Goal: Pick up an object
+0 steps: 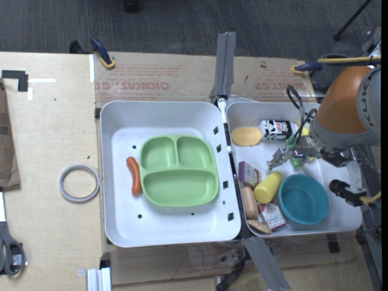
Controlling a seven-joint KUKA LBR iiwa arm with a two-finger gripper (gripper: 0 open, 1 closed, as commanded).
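My gripper [285, 157] hangs over the middle of the right bin [237, 155], below the arm's orange band [342, 102]. It sits between a black-and-white carton [276, 128] behind it and a yellow bottle [267, 187] in front. A yellow oval object [246, 136] lies to its left, and a blue bowl [303, 200] sits to its front right. Near the bin's left wall lie a purple packet [248, 174], a brown sausage [248, 202] and a red-and-white packet [274, 217]. I see nothing held by the gripper.
The left bin [115, 162] holds a green divided plate [179, 171] and an orange carrot-like piece [134, 175]. On the bench to the left lie a grey tape ring [79, 182], scissors [11, 256] and a brown bag [7, 144].
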